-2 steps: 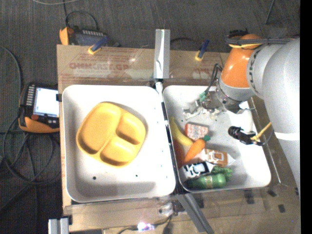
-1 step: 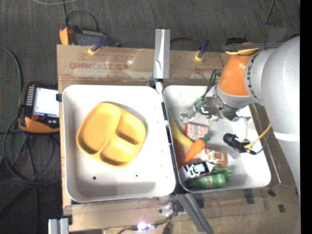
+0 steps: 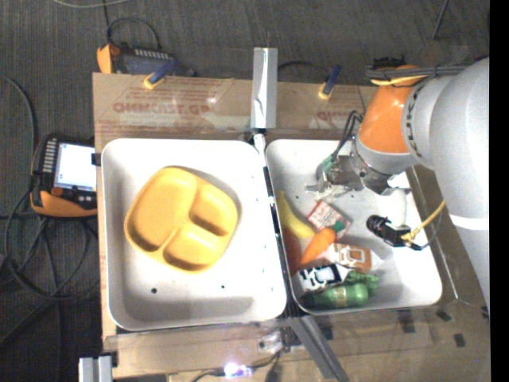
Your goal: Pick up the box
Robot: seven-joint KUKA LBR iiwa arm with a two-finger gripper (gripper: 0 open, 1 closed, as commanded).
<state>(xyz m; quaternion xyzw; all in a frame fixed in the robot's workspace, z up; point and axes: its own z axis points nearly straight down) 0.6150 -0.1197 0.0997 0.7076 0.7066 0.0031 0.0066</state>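
Note:
A small red and white box [image 3: 326, 214] lies in the right bin [image 3: 425, 289], near its middle. It sits between a yellow banana [image 3: 291, 218] and an orange carrot [image 3: 320, 243]. My gripper [image 3: 332, 178] hangs just behind and above the box, low in the bin, with nothing visibly held. An orange and white carton [image 3: 355, 255] lies further forward, beside the carrot's tip.
A black and white packet [image 3: 318, 276] and a green item [image 3: 343, 295] crowd the right bin's front edge. The left bin [image 3: 119, 293] holds a yellow sectioned plate [image 3: 183, 217]. The divider between the bins [image 3: 273, 213] runs close to the banana.

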